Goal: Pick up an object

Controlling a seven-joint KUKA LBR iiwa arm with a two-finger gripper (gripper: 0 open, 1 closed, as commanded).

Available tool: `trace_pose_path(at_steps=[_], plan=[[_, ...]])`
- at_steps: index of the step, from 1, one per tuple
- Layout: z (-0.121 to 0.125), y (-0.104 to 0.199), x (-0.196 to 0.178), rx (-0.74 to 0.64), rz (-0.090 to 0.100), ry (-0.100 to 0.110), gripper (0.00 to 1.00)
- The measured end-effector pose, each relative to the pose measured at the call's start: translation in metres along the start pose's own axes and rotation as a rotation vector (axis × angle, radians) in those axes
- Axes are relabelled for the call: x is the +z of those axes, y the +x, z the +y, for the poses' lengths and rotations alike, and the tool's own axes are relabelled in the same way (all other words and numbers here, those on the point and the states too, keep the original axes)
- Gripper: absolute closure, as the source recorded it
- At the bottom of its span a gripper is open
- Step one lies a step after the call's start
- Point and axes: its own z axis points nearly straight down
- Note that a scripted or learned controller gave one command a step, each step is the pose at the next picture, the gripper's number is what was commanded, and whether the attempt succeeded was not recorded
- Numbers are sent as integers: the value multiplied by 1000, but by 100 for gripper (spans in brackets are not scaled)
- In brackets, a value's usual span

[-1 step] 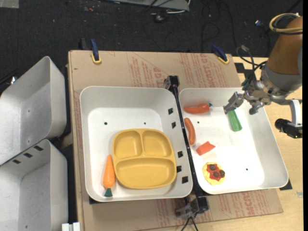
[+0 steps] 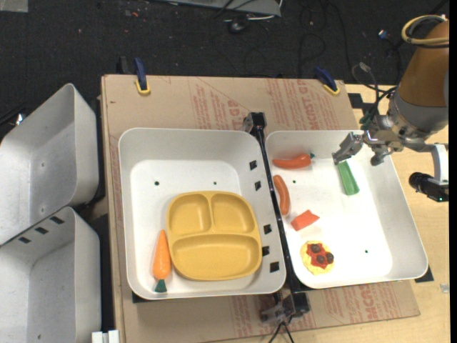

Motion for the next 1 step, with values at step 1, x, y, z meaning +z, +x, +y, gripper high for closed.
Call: trace_pose_path(at_steps=[1], plan=[[0, -1, 42, 1, 0, 2, 0]])
